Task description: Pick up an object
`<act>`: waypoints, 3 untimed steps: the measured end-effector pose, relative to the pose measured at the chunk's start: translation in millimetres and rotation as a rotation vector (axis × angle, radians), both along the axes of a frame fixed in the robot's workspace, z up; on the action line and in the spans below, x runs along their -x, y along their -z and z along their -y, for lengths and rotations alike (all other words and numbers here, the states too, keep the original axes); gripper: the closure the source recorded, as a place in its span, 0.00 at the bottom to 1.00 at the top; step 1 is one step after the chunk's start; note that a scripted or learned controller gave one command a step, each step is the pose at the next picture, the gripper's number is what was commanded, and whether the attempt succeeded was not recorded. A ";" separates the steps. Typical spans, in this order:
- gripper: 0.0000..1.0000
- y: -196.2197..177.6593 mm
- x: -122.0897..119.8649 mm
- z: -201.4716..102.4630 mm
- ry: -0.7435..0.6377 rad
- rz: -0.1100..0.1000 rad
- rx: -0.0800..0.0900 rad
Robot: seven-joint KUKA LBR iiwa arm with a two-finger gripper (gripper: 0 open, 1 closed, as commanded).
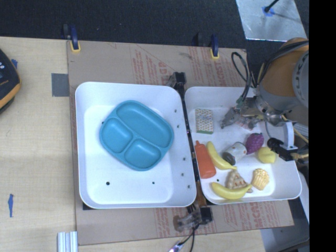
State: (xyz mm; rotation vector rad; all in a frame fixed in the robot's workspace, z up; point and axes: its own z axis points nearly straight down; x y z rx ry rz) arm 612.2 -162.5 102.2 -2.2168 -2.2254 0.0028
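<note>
The right bin (294, 190) holds several small toy foods. A pale green checked cracker (204, 121) lies at its back left. An orange carrot-like piece (205, 160) rests along the left wall, with a banana (219, 156) beside it. A second banana (230, 191) lies at the front. A purple grape bunch (254, 142), a yellow lemon (266, 155), a corn cob (260, 178), a grey-white cylinder (235, 151) and a tan wedge (236, 180) fill the middle. My gripper (240, 116) hangs over the bin's back part, right of the cracker and just behind the grapes.
The left bin (84, 140) holds a blue divided plate (136, 134). The arm's grey and orange wrist (283, 80) covers the right bin's back right corner. A black and yellow device (8, 83) sits at the bench's far left edge.
</note>
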 end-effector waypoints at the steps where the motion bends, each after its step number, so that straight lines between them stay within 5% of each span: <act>1: 0.00 -63.3 -11.4 49.9 0.001 0.000 0.000; 2: 0.00 10.9 65.9 49.5 -0.001 -0.003 -0.001; 3: 1.00 0.3 65.7 50.5 -0.005 -0.003 0.001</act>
